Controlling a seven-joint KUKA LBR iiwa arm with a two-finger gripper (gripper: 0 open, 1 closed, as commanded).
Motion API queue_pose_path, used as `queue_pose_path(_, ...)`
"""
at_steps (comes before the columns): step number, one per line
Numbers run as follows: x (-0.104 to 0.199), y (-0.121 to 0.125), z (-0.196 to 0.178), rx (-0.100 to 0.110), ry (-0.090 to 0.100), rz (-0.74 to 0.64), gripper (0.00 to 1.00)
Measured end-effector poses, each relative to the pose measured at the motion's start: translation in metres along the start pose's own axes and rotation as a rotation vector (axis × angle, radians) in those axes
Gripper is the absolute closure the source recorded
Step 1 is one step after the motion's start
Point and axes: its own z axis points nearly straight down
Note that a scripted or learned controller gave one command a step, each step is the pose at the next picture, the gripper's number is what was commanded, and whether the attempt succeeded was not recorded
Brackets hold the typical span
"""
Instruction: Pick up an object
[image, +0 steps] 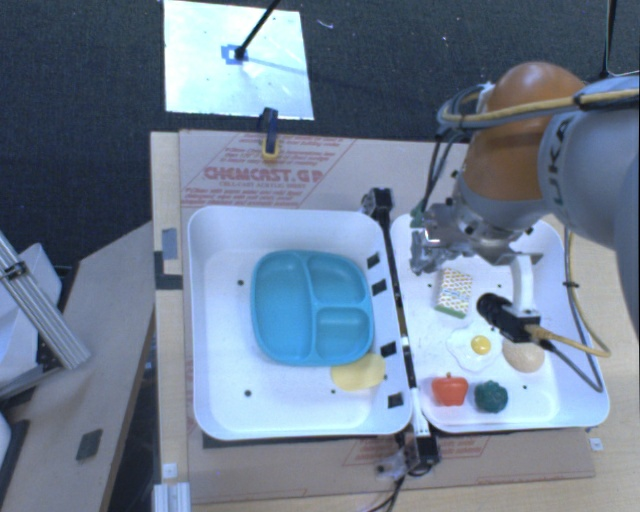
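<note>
Candidate objects lie in the right bin (590, 400), right of centre in the frame: a patterned card-like packet (455, 292) just below the tool (432, 248), then a fried-egg toy (473, 349), a red pepper toy (450, 389), a dark green piece (490, 397) and a tan piece (523, 356). Whether the tool is parted or closed cannot be told; nothing is seen clamped in it. Likely risks: the flat packet slipping from the grasp, or the tool striking the central bin wall (392, 300). The left bin (215, 330) holds a blue divided plate (310, 307) and a yellow piece (358, 373).
</note>
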Motion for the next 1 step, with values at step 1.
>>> queue_pose_path(1,0.0572,0.0017,0.0122,0.001,0.000,0.000,1.00)
